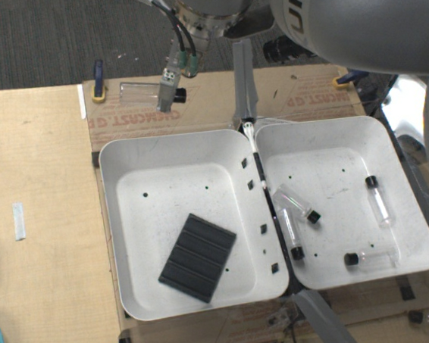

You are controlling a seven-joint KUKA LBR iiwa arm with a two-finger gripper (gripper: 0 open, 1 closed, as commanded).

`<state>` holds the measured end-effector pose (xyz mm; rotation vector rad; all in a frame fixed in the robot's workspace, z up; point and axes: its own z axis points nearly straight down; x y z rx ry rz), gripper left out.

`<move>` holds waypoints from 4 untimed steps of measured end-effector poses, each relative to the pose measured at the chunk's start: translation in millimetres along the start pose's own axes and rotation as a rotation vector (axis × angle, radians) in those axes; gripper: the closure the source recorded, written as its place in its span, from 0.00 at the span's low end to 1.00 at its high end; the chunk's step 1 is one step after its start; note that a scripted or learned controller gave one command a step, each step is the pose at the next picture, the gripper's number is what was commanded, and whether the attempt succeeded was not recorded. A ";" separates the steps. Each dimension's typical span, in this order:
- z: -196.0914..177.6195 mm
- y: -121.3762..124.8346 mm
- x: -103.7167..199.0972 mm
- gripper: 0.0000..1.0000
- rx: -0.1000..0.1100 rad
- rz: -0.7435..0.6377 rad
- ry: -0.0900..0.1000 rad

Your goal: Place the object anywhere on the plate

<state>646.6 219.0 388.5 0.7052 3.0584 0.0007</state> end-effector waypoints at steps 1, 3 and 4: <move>-53.4 -36.5 95.9 1.00 0.001 -0.274 0.002; -53.1 -9.9 4.3 1.00 -0.002 -0.700 0.000; -62.0 -10.4 2.2 1.00 -0.003 -0.695 -0.003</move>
